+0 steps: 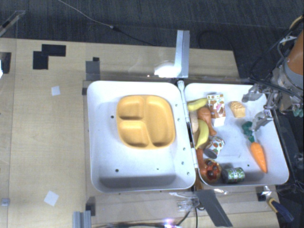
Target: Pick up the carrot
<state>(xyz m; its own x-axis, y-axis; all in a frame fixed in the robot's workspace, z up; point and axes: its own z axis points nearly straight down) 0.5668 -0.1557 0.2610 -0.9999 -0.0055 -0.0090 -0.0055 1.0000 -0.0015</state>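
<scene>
The pale wooden bench [42,141] carries two shallow white plastic bins side by side. The left bin [102,170] holds one item, a yellow three-compartment plastic tray [144,120], sitting roughly central. The right bin [278,148] holds the clutter: two yellow bananas [202,131] near the dividing wall, a small printed carton [216,106], a tan bread-like piece [238,109], a green can lying on its side [233,174] at the near edge, and a dark red round item [211,170] beside it.

The grey arm with the orange band [295,61] enters from the right, and its two-finger gripper [260,109] stands over the right-hand part of the right bin. Nothing lies between the fingers; whether they are spread or closed cannot be determined at this angle.

The orange plastic carrot with a green leafy top [258,155] lies flat on the floor of the right bin, near its right wall, just on the near side of the gripper and apart from it. Its long axis runs roughly from far to near with a slight lean toward the right; the green top points toward the gripper, the tapered tip toward the near right corner.

Assessment: the pick is not accomplished. The carrot rests in the bin, ungrasped. Alignment over it, descent, closure and lift all remain outstanding.
</scene>
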